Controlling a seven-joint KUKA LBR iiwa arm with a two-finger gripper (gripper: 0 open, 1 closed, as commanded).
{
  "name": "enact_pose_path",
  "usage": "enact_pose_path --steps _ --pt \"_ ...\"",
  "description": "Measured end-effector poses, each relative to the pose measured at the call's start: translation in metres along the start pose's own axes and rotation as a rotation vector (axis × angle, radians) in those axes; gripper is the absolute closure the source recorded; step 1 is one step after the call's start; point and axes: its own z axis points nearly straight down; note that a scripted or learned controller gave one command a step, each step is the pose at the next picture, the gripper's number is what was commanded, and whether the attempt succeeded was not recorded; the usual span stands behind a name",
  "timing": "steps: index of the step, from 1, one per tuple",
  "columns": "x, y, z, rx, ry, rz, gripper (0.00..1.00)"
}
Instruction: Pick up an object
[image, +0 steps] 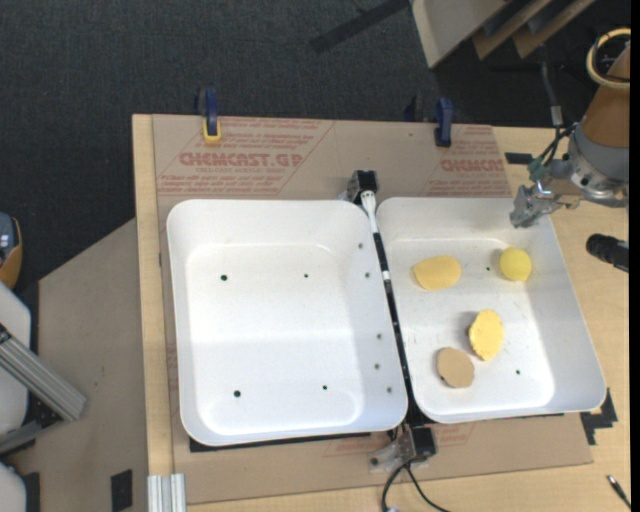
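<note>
Reaching in from the right over the surface (300, 150), with the left bin (270, 320) bare and the right bin (560, 330) holding four pieces: pale yellow oval (437, 273), yellow wedge (487, 335) just beside tan disc (456, 368), small yellow ball (515, 265) near the far wall. Hovering at that bin's far right corner, hand (528, 210) too small and blurred to judge open or closed, nothing seen in it. Best aiming for the oval or ball, each standing apart, descending straight, centring before closing.
</note>
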Motion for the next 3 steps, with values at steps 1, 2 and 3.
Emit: enact_pose_path --steps 1,2,3 --pt "0.048 0.005 -0.186 -0.013 -0.001 -0.006 1.00" --pt "-0.003 0.003 -0.223 -0.001 -0.003 0.003 1.00" --pt "-0.001 -0.012 -0.241 0.002 0.000 0.001 1.00"
